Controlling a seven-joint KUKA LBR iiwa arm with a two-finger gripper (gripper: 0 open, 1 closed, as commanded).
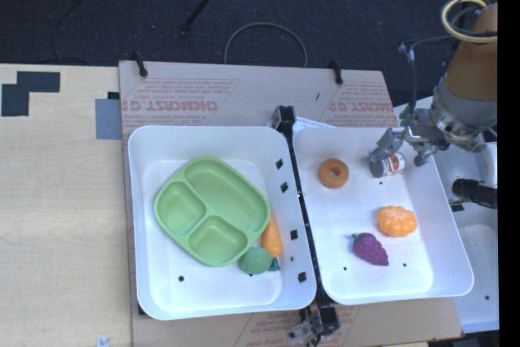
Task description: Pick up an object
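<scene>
Approach step in hand: the end effector (388, 161), its state impossible to tell, sits in the right bin (439, 276) touching a small can (394, 164) at 2 o'clock from the doughnut (333, 173); next move likely requires a confirmed closure before lifting.

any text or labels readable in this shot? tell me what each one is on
"CHEMCAST G P", upside down in faded red, on the brown protective sheet behind the left bin; the last letters are uncertain.
The same red print on that sheet behind the right bin: too blurred to read.
The red and white label on the small can by the tool: too small to read.
</scene>
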